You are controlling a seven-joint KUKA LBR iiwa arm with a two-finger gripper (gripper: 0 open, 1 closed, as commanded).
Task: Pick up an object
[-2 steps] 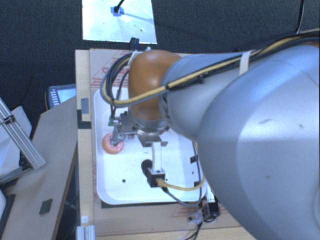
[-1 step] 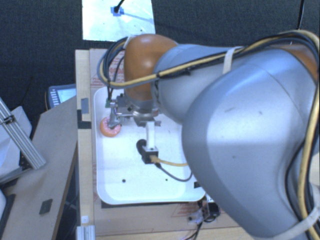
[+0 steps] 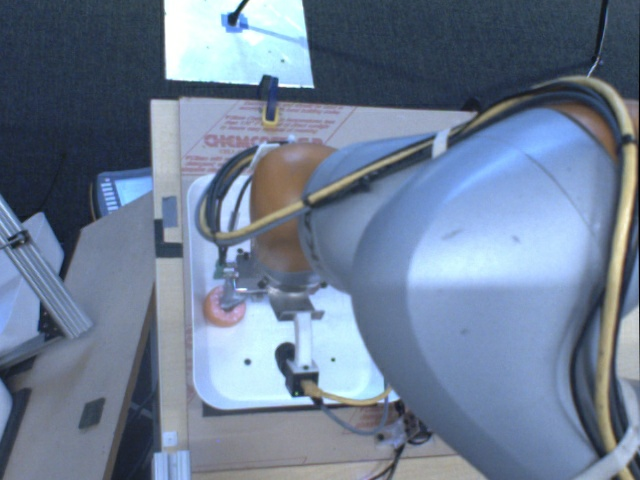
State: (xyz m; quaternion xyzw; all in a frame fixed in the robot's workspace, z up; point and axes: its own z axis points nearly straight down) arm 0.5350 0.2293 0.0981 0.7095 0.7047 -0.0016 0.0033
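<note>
claw (image 3: 236, 286) low over left part of white bin (image 3: 230, 393), right beside pink-orange round thing (image 3: 220, 310); touching or not, hard to tell. claw apart or together: cannot tell, tip lost among metal parts under orange band (image 3: 280, 208). round thing partly covered on upper right by claw; looks ring-like, lies flat near bin's left wall, no clear long axis. grey arm (image 3: 480, 288) hides bin's right side and everything beyond. worktop (image 3: 168, 298) behind carries red-printed cardboard (image 3: 300, 128).
</note>
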